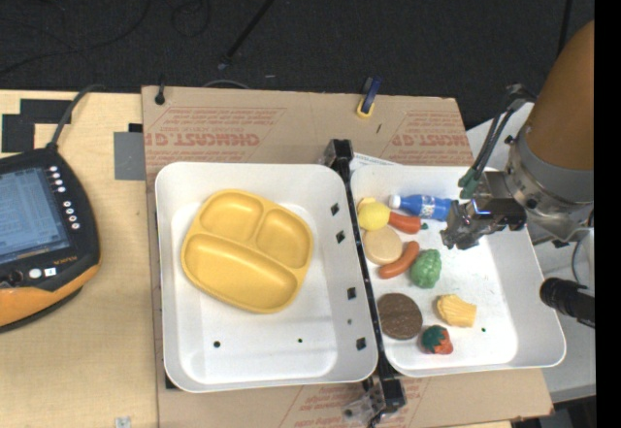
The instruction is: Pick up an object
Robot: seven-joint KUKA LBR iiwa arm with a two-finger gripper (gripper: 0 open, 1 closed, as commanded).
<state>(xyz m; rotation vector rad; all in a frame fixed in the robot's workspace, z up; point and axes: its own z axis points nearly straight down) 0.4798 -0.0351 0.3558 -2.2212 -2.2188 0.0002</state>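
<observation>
Okay, sweeping from the left edge: I've got the teach pendant [39, 237] at nine o'clock, its screen cut off by the frame.

Moving in, the left bin [194, 339] carries one thing, a yellow divided plate [248, 249], lying flat toward the bin's ten o'clock side, three compartments showing.

Across the black divider, the right bin [524, 344] is the busy one. At its eleven o'clock I see a yellow lemon [373, 214], with an orange carrot [405, 220] just beside it and a blue-and-white bottle [424, 206] lying on its side above that. Below the lemon sits a tan round piece [382, 245], touching a red sausage [398, 261]. Green broccoli [425, 268] is about dead centre. Toward six o'clock there's a brown disc [399, 315], a strawberry-like red and green piece [437, 340] and a yellow corn chunk [456, 310].

Now the gripper [460, 231]: it hangs over the bin at about two o'clock, near the bottle's cap end and up-right of the broccoli. It's a dark cluster from here; I cannot tell how far the claw is spread, and I see nothing clearly between its tips. Every toy lies on the bin floor.

The arm [568, 125] is cut off at the right.
</observation>
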